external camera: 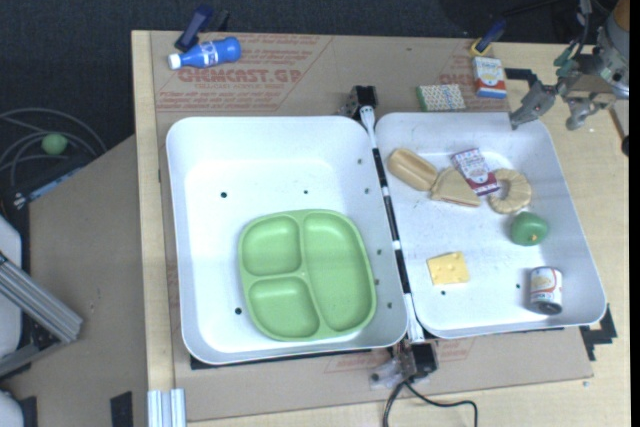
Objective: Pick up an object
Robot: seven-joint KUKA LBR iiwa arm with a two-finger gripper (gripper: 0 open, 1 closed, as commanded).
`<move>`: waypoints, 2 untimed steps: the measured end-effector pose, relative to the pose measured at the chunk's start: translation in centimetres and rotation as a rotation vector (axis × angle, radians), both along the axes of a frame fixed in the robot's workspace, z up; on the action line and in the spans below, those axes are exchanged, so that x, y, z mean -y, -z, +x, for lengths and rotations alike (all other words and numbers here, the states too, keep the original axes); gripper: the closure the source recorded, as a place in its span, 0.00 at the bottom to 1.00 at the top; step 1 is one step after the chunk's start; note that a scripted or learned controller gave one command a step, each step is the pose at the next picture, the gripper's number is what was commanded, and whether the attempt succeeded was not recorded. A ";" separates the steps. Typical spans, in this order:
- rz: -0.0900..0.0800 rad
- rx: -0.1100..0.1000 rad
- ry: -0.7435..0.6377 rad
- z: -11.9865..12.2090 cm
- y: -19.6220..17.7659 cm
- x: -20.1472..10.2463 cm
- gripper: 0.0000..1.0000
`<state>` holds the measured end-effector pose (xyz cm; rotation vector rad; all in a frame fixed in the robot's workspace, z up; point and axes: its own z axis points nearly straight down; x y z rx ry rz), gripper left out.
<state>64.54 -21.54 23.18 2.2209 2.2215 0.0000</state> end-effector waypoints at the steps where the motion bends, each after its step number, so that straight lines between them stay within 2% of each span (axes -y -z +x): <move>1: 0.001 0.000 -0.002 -0.6 14.8 -4.4 0.00; 2: 0.002 -0.002 0.000 -6.1 14.8 -8.7 0.00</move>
